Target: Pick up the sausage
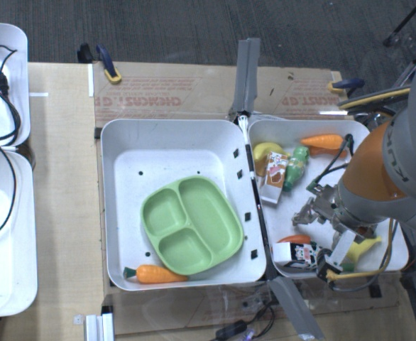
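- The arm (378, 180) reaches over the right bin (401, 256). Its tool (314, 215) sits low near the bin's front, and whether it is open or closed cannot be told.
- The sausage (298, 239) lies just below the tool in the view, with its long axis running left to right.
- A white box (297, 254) covers the sausage's near edge.
- A banana (364, 247) lies to the right, and a carton (274, 172) and a green bottle (294, 168) lie farther back.

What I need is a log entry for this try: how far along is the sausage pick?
Done: the tool is down in the right bin. In hand: it hangs just above a reddish piece, probably the sausage, which lies on the bin floor beside a white box; no grasp is visible. Left: closing on it and lifting it out.
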Controlling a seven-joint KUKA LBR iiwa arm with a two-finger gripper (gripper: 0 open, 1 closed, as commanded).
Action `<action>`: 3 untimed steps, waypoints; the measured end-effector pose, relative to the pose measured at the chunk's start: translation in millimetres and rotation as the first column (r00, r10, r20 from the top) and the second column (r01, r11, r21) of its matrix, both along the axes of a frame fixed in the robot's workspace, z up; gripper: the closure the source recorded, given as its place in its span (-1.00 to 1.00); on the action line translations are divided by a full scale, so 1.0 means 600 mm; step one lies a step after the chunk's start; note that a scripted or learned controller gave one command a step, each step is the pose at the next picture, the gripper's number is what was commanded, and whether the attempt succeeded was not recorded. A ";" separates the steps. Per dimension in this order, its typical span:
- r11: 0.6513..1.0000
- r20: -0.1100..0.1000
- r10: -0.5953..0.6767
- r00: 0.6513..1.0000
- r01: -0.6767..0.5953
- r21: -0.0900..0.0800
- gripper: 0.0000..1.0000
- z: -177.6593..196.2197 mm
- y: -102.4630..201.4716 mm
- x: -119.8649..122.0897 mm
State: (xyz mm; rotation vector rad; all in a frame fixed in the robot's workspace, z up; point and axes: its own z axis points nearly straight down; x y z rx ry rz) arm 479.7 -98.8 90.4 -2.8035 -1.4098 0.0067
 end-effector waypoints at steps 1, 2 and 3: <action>0.990 0.001 -0.138 0.990 0.138 -0.002 -1.00 0.000 0.003 0.020; 0.920 0.001 -0.393 0.920 0.393 -0.004 -1.00 0.001 -0.066 0.123; 1.000 0.001 0.029 1.000 -0.029 0.000 -1.00 0.000 0.003 0.004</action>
